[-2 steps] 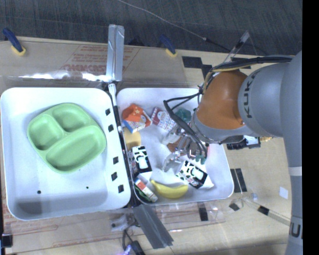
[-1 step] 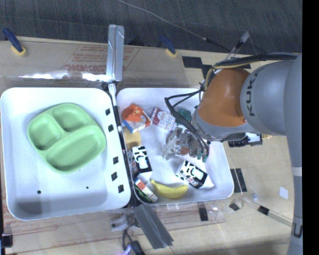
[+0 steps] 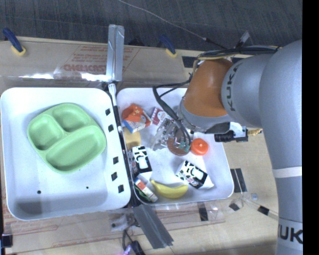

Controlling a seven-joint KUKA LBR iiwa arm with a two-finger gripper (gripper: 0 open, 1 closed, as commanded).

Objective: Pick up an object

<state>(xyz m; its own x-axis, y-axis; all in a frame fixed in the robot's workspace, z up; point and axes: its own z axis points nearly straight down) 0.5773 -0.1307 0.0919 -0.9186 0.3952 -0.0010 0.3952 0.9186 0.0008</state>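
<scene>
White "KUKA" lettering marks the grey arm [image 3: 255, 84], whose two-finger gripper [image 3: 167, 134] hangs over the right white bin [image 3: 223, 174].

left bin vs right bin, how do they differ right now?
Contents: the left bin holds one green divided plate; the right bin holds many small things, among them a banana and an orange ball.
Arm: the gripper is down in the right bin, not over the left bin.
Free floor: much white floor shows in the left bin, little in the right bin.
Shared: both are shallow, white, side by side.
</scene>
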